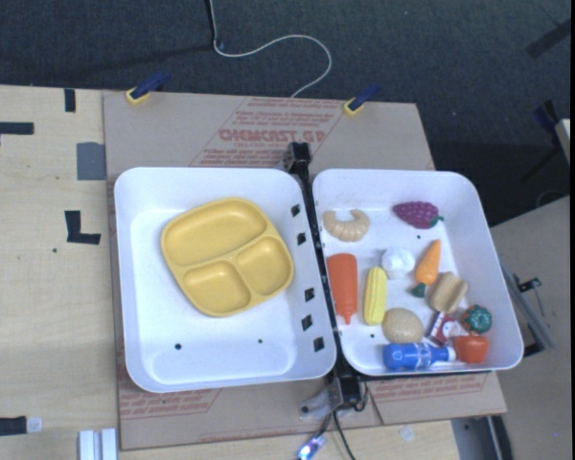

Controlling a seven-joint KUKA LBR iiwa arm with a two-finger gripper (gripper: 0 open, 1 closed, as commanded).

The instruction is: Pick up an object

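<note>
Lying in the right bin (481,220): croissant (347,223) and grapes (415,214) at the far side; sausage (342,286) beside the corn (375,295), both lengthwise; carrot (427,262) tilted, just beside a white lump (398,260); potato (402,325) touching the blue bottle (417,356) at the near wall; tomato (471,349) in the near right corner; left bin (139,286) holds a yellow tray (227,255); both bins on cardboard on the worktop (38,286).
</note>
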